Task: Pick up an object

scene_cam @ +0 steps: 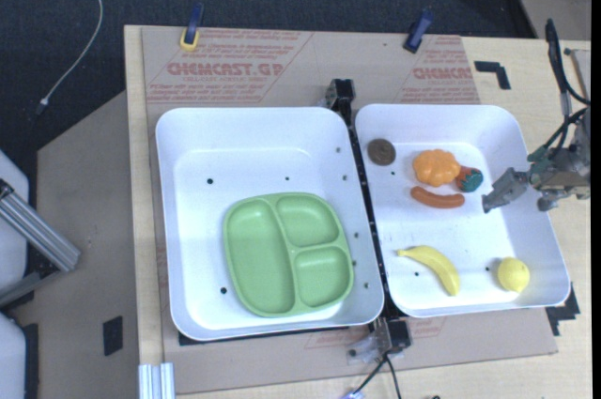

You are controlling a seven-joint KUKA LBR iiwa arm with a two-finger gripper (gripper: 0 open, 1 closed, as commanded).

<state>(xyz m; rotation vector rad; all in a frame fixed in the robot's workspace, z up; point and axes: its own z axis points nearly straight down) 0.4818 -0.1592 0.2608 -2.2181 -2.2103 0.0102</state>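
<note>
Gripper (498, 192): right-centre of the frame, over the right bin's right side; whether it is released or clenched cannot be told.
Right bin (470, 120): holds a brown disc (380, 152) at its upper left, an orange pumpkin-like piece (437, 167), a sausage (438, 197) just below that, a banana (432, 266) lower down, and a lemon (513, 275) at lower right.
Left bin (235, 144): holds a green divided plate (286, 252).

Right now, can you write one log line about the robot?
pincer: over right bin, holding nothing | nearest: sausage, orange pepper | green plate: left bin
</note>
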